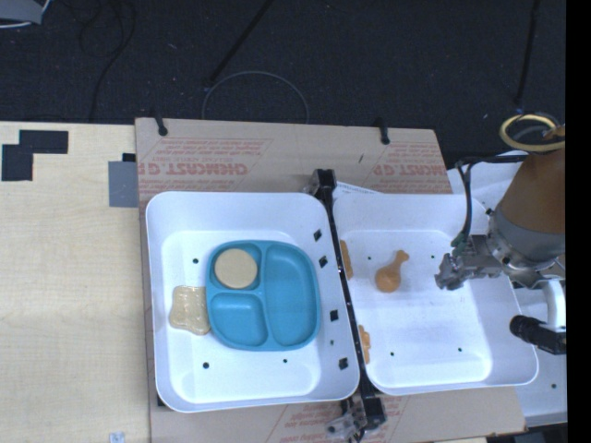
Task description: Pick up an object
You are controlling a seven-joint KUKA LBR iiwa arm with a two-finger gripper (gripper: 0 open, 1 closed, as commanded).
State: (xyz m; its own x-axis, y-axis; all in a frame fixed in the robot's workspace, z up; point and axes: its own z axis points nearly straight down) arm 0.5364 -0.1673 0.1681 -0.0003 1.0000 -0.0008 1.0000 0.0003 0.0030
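Left bin [175, 238]: we are logging a blue divided plate [263, 295] lying flat, with a round tan cracker-like disc [235, 268] sitting in its upper-left compartment. A pale, lumpy food piece [189, 309] is resting on the bin floor, touching the plate's left edge.

Right bin [434, 358]: we are noting a tan drumstick-shaped piece [391, 272] lying on the floor in the upper middle. Two small orange-brown pieces are lying against the left wall, one high [344, 258], one low [364, 343].

Gripper [452, 273]: it is hanging over the right bin's right side, near the drumstick but apart from it. We cannot tell how the claw stands.
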